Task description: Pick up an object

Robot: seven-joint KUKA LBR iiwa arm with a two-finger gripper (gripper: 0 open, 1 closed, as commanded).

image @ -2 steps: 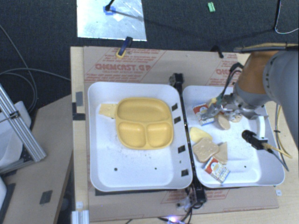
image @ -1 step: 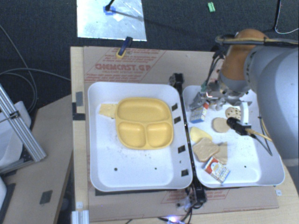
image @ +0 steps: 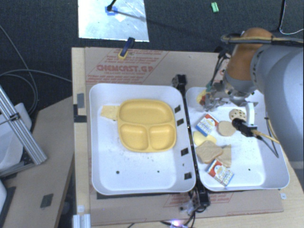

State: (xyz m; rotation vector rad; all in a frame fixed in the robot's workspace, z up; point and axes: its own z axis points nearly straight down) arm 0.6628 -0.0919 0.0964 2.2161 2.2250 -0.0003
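Pincer (image: 212, 98): low over right bin's (image: 270, 175) far corner; grip state cannot be told.
Nearest target: small carton (image: 207, 125), likely light, stiff; grasp across narrow sides.

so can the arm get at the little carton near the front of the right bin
Probably yes. The carton lies flat in the right bin with open floor toward the front and right; only a toast piece touches its far side. The pincer sits at that bin's far end.

Counted two white bins (image: 102, 141), one yellow divided tray (image: 145, 125), two small cartons (image: 207, 125), two bread slices (image: 209, 151).
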